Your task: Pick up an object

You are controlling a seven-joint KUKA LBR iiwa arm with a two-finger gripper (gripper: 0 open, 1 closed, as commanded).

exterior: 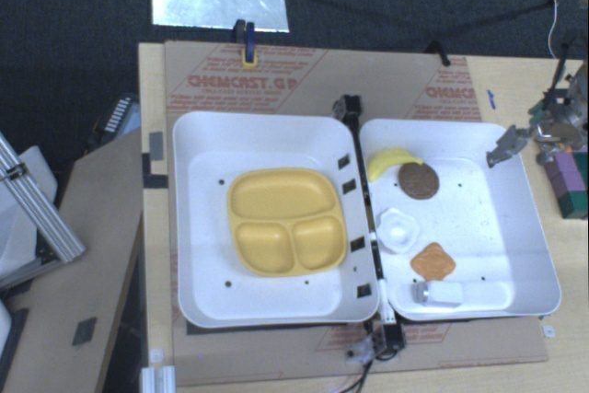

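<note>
Gripper (504, 149): at right bin (515, 225) far-right rim, fingers' state can't tell. Nearest item: brown disc (419, 180), w/ yellow banana (390, 163) just beyond it; white cup (396, 230), orange cracker (433, 262) further off. Left bin (198, 198): yellow divided tray (283, 221)

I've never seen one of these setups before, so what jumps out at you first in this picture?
The big yellow divided tray stands out, lying alone in the left white bin. The right white bin holds small food-like items near its left side: a yellow banana touching a brown round patty, a white piece, an orange piece and a pale object at the front. The gripper hangs over that bin's far right corner.
</note>
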